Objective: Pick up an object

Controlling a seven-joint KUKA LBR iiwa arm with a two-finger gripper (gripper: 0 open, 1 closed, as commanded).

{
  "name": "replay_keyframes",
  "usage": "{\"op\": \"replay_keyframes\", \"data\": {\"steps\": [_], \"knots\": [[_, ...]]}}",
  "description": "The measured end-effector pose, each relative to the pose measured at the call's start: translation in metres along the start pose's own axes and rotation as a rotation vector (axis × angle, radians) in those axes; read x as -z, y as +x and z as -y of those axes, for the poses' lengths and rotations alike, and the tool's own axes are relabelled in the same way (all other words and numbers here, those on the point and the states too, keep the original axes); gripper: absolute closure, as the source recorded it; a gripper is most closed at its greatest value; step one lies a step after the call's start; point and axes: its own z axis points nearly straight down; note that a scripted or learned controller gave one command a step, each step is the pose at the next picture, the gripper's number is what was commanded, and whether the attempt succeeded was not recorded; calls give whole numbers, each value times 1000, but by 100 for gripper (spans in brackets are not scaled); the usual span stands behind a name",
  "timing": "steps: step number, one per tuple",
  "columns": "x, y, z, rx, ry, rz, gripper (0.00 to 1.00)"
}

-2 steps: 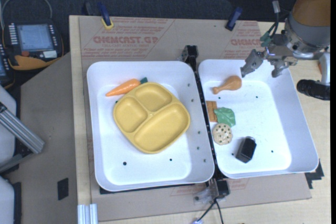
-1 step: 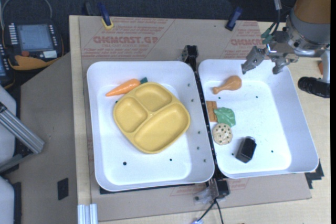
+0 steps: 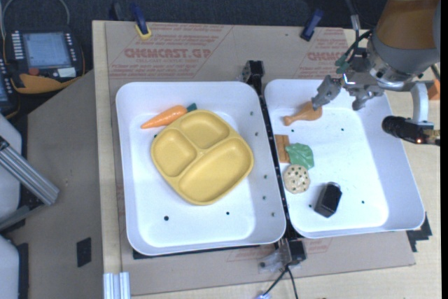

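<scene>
Bench with two white bins, seen from above. The arm [image 3: 409, 17] reaches in from the right over the right bin [image 3: 378, 171]; its gripper [image 3: 343, 91] hangs above that bin's far part with fingers spread apart and nothing between them. One finger tip stands just beside the drumstick [image 3: 302, 115], a tan toy lying flat near the bin's far left corner, which looks the likeliest thing to be picked. To do the step well, in my judgement, the fingers should straddle the drumstick's thick end and come down fully before closing, since the piece is slim and lies close to the bin wall.

Left bin [image 3: 133, 150]: a yellow plate [image 3: 201, 156] with three compartments, and a carrot [image 3: 162, 117] touching its far edge. Right bin, near the left wall: a cracker [image 3: 281, 148], a green leaf [image 3: 300, 154], a cookie [image 3: 296, 179] and a black block [image 3: 327, 199], all apart from the drumstick and unlikely to hinder the descent.
</scene>
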Motion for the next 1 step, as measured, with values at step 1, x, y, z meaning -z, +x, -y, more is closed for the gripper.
{"op": "replay_keyframes", "data": {"steps": [1], "knots": [[-56,-8,0,-1,-4,0,0]]}}
